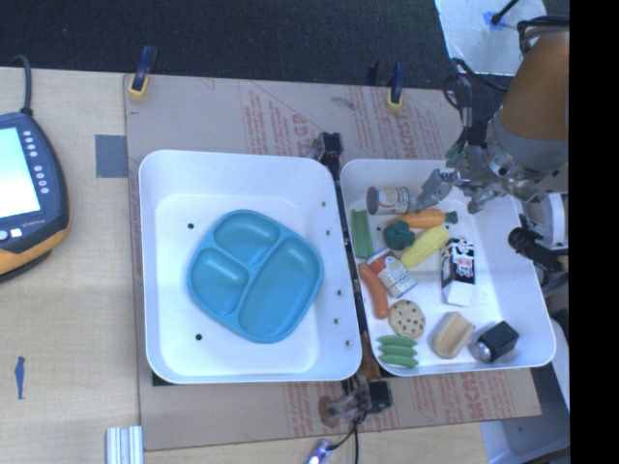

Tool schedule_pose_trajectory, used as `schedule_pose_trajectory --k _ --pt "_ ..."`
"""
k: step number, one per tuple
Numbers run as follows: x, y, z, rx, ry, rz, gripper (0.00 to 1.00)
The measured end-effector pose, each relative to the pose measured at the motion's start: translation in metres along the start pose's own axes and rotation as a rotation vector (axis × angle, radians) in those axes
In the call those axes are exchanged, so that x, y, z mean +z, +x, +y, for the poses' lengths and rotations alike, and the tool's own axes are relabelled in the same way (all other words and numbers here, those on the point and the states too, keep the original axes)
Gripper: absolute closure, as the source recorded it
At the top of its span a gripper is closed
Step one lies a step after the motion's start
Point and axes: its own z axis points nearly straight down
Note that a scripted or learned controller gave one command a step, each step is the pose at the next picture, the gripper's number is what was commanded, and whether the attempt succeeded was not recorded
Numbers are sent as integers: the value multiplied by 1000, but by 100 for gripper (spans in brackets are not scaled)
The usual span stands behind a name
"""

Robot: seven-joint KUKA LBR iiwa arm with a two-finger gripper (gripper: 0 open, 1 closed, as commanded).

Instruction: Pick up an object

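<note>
Two shallow white plastic bins sit side by side: the left bin (164,259) holds a blue three-compartment plastic plate (255,275), and the right bin (527,288) holds a jumble of toy foods, among them an orange carrot (424,219), a yellow corn cob (426,246), a green broccoli floret (397,235), a small black-and-white milk carton (459,271), a round speckled cookie (406,318), green pea pods (397,349) and a tan bread roll (451,334). At that bin's upper right edge the grey arm's two-finger gripper (455,184) hangs just above the carrot, its metal fingers seemingly spread with nothing between them, though the slanted view leaves this uncertain.
</note>
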Motion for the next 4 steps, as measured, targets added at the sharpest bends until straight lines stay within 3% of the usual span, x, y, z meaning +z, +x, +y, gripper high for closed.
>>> schedule_pose_trajectory --k 1,2,3,4 --pt "69 -43 12 0 3 -1 0" --pt "108 -47 46 -5 12 3 0" --pt "88 -20 20 -3 0 -1 0" --pt "109 -42 44 -4 16 9 0"
